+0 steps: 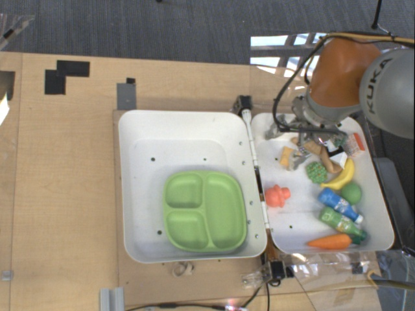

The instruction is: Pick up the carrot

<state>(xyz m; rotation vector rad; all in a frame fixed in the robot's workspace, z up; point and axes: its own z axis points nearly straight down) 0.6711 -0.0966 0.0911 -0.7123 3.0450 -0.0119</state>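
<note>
The carrot [328, 241] is orange and lies on its side along the near edge of the right bin [288, 229], pointed end to the left. My gripper [303, 149] hangs under the orange-banded wrist over the far part of that bin, well away from the carrot and above a cluster of small toys. A small yellow-orange piece [286, 157] and a brown piece [319, 150] lie right by its tip.
The right bin also holds a green knobbly toy [316, 172], a banana [342, 173], a green ball [351, 193], a blue bottle [337, 203], a green bottle [341, 221] beside the carrot, and a red-orange toy [277, 196]. The left bin [142, 141] holds a green divided plate [205, 210].
</note>
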